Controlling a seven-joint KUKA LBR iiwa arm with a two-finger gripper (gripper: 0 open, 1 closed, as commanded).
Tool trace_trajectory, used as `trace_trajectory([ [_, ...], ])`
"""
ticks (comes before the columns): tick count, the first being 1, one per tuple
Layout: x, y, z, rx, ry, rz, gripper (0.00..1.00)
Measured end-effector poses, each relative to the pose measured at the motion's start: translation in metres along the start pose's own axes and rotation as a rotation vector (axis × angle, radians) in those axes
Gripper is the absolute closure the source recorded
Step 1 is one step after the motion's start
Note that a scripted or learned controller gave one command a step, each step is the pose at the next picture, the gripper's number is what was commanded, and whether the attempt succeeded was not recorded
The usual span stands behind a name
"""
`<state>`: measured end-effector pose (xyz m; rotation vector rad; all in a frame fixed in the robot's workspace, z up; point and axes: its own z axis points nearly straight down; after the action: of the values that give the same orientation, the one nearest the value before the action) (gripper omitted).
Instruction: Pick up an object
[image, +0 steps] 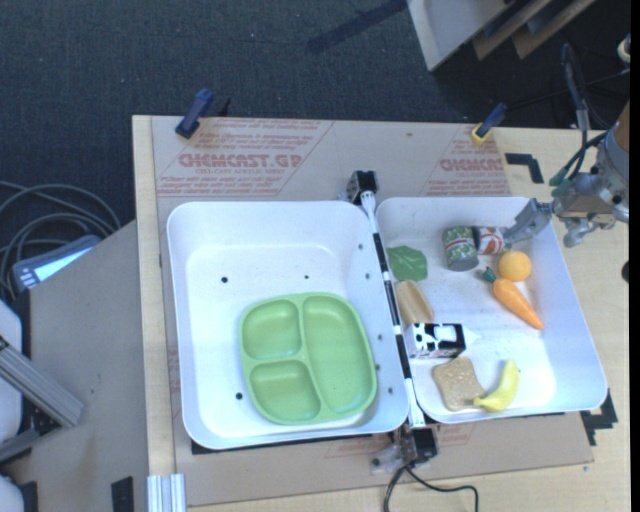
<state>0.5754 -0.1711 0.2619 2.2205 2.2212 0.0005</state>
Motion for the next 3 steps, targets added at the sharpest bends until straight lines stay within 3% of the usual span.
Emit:
trace_trajectory([
  [1, -0.015, -0.011, 0.173, 0.005, 0.001, 0.001, 0.00],
  [2, 0.034, -0.050, 0.178, 0.003, 0.002, -0.001, 0.00],
  [3, 0.059, -0.017, 0.176, -0.005, -0.008, 0.004, 0.00],
])
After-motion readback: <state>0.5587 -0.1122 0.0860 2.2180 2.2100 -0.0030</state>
